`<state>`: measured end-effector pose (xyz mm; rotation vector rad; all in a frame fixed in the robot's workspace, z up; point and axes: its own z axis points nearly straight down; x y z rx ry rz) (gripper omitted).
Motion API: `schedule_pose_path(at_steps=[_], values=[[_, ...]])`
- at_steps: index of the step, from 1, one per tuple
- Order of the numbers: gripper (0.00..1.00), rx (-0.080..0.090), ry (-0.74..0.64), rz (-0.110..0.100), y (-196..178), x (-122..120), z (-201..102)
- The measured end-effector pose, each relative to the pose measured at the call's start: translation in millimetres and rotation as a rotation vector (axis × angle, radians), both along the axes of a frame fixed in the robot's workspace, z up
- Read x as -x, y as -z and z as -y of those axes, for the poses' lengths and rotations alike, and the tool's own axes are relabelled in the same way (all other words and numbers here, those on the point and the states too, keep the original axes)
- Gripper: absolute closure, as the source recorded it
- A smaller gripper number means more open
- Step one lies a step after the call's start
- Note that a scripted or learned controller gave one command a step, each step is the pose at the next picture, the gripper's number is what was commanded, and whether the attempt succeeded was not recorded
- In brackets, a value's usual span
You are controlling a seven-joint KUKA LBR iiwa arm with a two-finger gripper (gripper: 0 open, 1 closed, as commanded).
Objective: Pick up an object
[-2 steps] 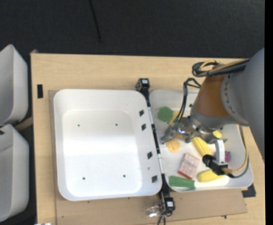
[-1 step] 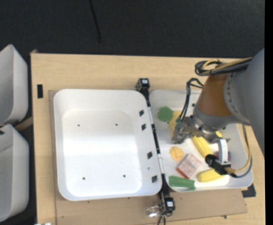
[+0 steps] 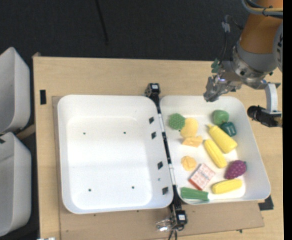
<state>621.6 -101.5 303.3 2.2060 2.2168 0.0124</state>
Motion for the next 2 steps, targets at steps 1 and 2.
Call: schedule_pose_path(at_steps=[1,2], values=[[1.0,-0.007,0.0,-0.033,112.7,37.7,-57.2],[0.0,-0.004,0.002,-0.021,106.4,34.6,-54.0]])
